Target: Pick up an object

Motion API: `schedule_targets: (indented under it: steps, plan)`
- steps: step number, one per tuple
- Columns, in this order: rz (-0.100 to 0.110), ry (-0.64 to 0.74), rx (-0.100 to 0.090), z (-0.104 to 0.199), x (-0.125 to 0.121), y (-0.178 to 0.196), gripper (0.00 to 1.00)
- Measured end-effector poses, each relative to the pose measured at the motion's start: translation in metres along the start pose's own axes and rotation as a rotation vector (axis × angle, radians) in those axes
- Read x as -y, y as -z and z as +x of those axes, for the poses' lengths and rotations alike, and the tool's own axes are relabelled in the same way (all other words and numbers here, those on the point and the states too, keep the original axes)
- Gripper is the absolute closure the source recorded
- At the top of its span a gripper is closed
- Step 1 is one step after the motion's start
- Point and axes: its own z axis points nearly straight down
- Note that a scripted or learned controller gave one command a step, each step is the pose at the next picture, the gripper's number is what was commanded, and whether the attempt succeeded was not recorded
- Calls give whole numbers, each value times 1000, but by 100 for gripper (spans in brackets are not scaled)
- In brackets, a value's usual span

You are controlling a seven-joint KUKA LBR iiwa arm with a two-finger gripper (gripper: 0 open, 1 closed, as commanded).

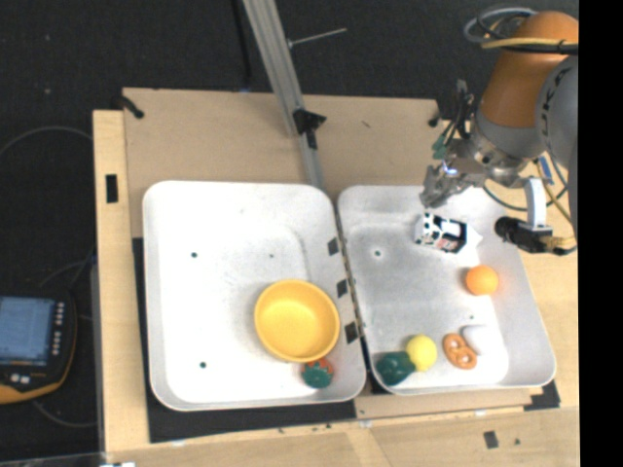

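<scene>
Black-white object (pixel 441 233) just below jaws, right bin (pixel 389 290).

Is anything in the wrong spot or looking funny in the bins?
Nothing looks spilled or broken. The yellow bowl sits upright in the left bin, and a small teal toy is tucked against its rim.

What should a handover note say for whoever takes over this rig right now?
Gripper: above the right bin's far edge; nothing seen between its fingers.
Right bin: black-and-white object just below the gripper, orange ball, orange ring, yellow ball, green object.
Left bin: yellow bowl, small teal object.
Done: nothing lifted.
Left: grasp and lift one object.
</scene>
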Motion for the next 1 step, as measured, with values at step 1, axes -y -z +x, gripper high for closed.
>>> schedule_targets:
  steps: [1]
  plan:
    - [-1, 1, 1, 0, 1, 65, 100]
